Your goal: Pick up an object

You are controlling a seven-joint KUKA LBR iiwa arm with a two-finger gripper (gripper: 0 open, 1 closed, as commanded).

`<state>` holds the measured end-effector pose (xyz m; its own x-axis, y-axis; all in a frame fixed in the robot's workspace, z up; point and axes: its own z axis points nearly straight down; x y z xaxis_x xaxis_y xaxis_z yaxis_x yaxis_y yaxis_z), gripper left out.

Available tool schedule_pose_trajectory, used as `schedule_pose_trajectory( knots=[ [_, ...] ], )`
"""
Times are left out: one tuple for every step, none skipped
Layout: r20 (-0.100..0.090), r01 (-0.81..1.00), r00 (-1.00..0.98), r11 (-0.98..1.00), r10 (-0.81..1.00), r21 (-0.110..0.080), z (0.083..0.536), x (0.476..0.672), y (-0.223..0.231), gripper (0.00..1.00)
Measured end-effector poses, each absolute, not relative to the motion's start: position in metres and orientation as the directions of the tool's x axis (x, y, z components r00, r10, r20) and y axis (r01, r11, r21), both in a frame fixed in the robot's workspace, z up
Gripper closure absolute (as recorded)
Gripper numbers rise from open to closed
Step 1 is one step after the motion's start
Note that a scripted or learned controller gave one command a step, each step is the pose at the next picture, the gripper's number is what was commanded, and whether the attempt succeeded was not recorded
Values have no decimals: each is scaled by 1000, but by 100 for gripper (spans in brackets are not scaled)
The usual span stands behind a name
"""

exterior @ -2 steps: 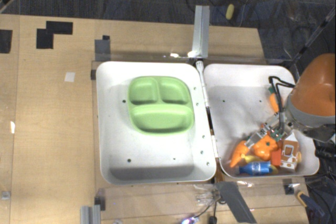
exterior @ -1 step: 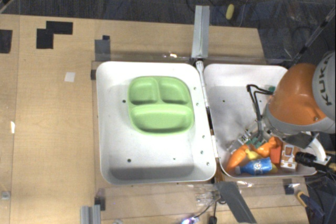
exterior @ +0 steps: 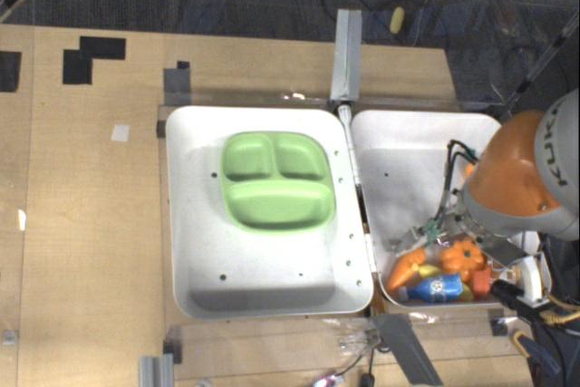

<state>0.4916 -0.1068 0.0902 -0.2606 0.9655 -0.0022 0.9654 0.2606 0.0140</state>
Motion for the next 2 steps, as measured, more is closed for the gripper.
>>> schedule_pose_trajectory(
  knots=[
    [-6, 964, -263, 263, 965, 24, 103, 495, -107, 100],
    [-2, 955, -298, 298, 955, 6, 186, 556, -33, 100]
  ],
)
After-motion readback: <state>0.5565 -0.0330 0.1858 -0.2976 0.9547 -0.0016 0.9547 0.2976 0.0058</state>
